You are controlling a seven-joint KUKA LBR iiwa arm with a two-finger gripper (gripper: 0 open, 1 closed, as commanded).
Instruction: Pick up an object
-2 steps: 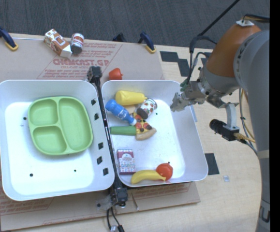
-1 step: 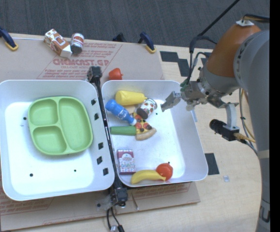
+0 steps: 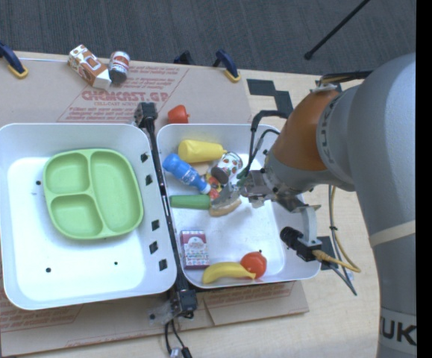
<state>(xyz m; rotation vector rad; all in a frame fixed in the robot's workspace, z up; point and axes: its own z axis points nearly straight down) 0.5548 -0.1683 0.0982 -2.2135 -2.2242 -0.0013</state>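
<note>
**Two bins, one crowded pile, and a hand stuck right in the middle of it**

Two white bins sit side by side on the bench. Nearest the camera, along the right bin's (image 3: 294, 271) front edge, there's a banana (image 3: 223, 273) touching a small red tomato-looking thing (image 3: 254, 263), with a little red-and-white carton (image 3: 193, 247) just beside them. Moving up, the hand (image 3: 234, 189) is down in the middle of that bin, right over a tan, bread-like object (image 3: 224, 206). Honestly I can't tell how far open it is, or whether it has anything, since the wrist covers most of it.

Packed around it are a green cucumber (image 3: 190, 201), a blue bottle (image 3: 182, 170) and a yellow piece (image 3: 199, 151) further back. The left bin (image 3: 7, 200) holds a green divided plate (image 3: 92, 192). Past the bins, an orange-red item (image 3: 177, 114) and two small packages (image 3: 100, 64) lie on the cardboard.

What worries me: everything near the hand is touching or nearly so. It could close on two things at once, or nudge the cucumber and bottle and come up with nothing. The tan piece looks flat and low, so it could easily slip out.
</note>
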